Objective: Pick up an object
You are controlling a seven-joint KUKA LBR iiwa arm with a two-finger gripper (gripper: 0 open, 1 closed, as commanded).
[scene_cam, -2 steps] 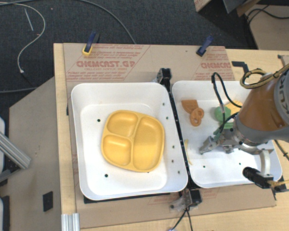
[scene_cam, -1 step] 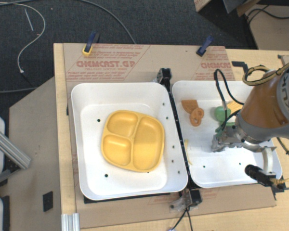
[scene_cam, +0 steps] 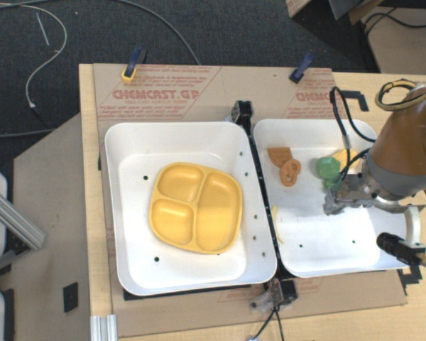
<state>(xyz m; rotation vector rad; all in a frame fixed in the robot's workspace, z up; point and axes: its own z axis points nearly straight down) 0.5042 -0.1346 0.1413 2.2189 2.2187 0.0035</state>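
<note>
1. A bench covered in brown cardboard (scene_cam: 199,91) is seen from above, carrying two shallow white bins side by side.
2. The left white bin (scene_cam: 128,148) holds a yellow plastic plate divided into three compartments (scene_cam: 197,207), lying near the bin's middle.
3. The right white bin (scene_cam: 305,254) holds three small things toward its far edge: an orange-brown wedge-shaped piece (scene_cam: 278,155), a small orange-brown pretzel-shaped piece (scene_cam: 290,172) touching it on the near side, and a round green object (scene_cam: 328,167) further right.
4. The grey arm with its orange band (scene_cam: 405,148) is seen reaching in from the bin's right edge.
5. The gripper (scene_cam: 335,203) is lowered close to the bin floor, just on the near side of the green object.
6. Whether anything is gripped cannot be told.
7. The green object is judged the nearest candidate; it lies toward the far edge from the gripper, while the pretzel-shaped piece lies to the left.
</note>
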